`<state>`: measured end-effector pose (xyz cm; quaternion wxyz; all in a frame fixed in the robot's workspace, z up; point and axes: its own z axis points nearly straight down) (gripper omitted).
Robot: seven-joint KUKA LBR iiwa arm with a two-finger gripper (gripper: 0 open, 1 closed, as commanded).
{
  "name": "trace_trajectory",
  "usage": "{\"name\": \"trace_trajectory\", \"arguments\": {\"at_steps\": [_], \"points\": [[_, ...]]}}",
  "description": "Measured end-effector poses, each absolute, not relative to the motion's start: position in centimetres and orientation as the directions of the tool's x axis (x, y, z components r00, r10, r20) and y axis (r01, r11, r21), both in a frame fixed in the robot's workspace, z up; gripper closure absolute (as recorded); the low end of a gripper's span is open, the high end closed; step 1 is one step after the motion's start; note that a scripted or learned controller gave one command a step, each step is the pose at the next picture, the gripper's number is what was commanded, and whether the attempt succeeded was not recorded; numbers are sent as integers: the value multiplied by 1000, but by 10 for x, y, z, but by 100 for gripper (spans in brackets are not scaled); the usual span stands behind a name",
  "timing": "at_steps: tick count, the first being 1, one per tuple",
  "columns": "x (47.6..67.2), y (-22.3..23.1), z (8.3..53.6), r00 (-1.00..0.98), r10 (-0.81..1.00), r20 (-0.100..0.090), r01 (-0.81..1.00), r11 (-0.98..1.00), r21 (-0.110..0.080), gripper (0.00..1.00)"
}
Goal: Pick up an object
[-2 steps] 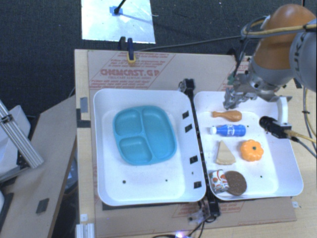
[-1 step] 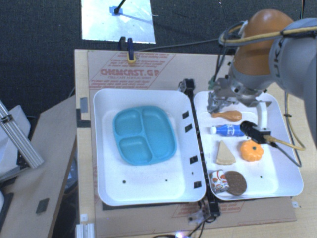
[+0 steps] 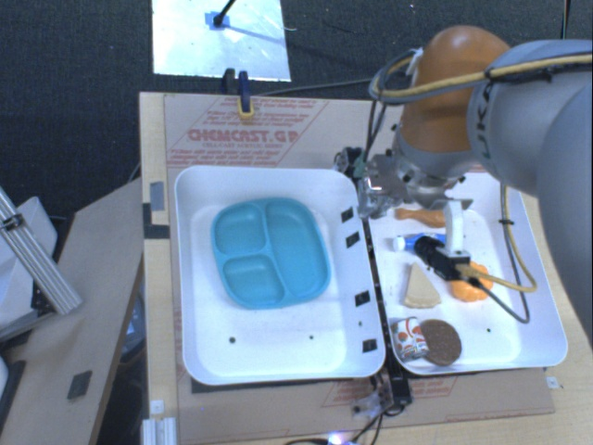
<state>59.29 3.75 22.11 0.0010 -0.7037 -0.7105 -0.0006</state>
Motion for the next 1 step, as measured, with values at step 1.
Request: {"name": "trace_trajectory", "arguments": {"at_steps": [1], "points": [[575, 80, 226, -9, 1000, 2, 1000, 9, -1, 100]]}}
